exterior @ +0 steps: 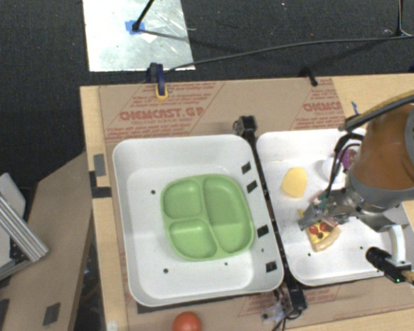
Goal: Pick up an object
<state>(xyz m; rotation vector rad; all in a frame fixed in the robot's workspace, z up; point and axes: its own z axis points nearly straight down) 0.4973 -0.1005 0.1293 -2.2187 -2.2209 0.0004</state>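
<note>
Pizza slice toy [325,237] half under end effector [318,218]

Hidden and cut off

We see the arm [392,157] cut by the right edge, covering part of the right bin [293,265]; the pizza slice toy [324,236] lies partly under the gripper [318,217].

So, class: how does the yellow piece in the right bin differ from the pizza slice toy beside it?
The yellow piece is rounded and plain yellow; the pizza slice toy is wedge-shaped with red patches. The yellow piece lies apart from the gripper; the pizza slice toy sits right under it. Both lie in the right bin.
</note>
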